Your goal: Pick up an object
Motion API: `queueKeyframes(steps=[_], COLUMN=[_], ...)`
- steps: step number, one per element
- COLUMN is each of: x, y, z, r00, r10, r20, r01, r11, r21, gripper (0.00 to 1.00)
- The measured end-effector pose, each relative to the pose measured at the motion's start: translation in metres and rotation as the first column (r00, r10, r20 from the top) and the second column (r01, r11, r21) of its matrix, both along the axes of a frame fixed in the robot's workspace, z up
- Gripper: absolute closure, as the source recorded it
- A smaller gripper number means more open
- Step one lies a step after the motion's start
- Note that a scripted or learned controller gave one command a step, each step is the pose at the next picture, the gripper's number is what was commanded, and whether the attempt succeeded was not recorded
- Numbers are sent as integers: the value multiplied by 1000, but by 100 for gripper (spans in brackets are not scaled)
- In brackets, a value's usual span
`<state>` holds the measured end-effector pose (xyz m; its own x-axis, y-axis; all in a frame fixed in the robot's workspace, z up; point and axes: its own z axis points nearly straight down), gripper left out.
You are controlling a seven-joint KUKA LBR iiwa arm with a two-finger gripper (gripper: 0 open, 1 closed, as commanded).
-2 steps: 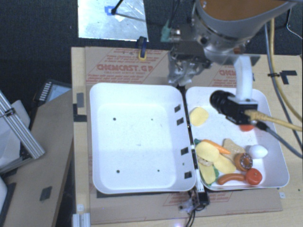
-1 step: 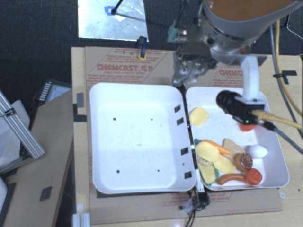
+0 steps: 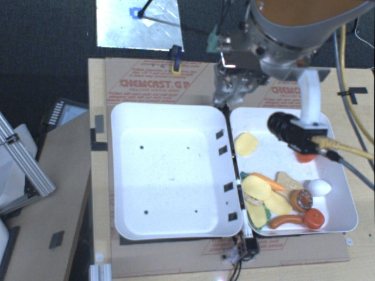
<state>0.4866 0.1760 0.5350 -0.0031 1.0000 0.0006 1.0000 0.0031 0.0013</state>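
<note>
Reaching in from the right, the grey arm (image 3: 304, 16) with its orange band is seen high over the far edge of the two white bins. The gripper (image 3: 234, 89) hangs just beyond the far rim where the bins meet; it is blurred and dark, so the state of the fingers cannot be told, and nothing is seen between them. A black cylindrical unit (image 3: 290, 130) on a white bracket is noted over the far part of the right bin (image 3: 345, 212).

Objects are gathered in the right bin. A pale yellow round piece (image 3: 246, 144) lies alone near the bin's left wall, apart from the rest. Toward the near end a cluster is recorded: yellow slices (image 3: 258, 189), a small carrot (image 3: 270, 182), a white egg (image 3: 319, 187), a brown ringed piece (image 3: 303, 199), a red tomato (image 3: 314, 218) and a reddish sausage (image 3: 284, 220), several touching or overlapping. An orange-red item (image 3: 304, 156) is partly hidden under the black unit.

The left bin (image 3: 170, 168) shows a bare white floor. Both bins rest on printed cardboard (image 3: 152, 84) on the table (image 3: 64, 157).
</note>
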Motion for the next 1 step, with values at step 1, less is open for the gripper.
queueKeyframes(steps=[1], x=[0], y=[-7], z=[0], r00=[1000], r10=[-2], r20=[0], r01=[2], r11=[1000], r21=[0], gripper=[100])
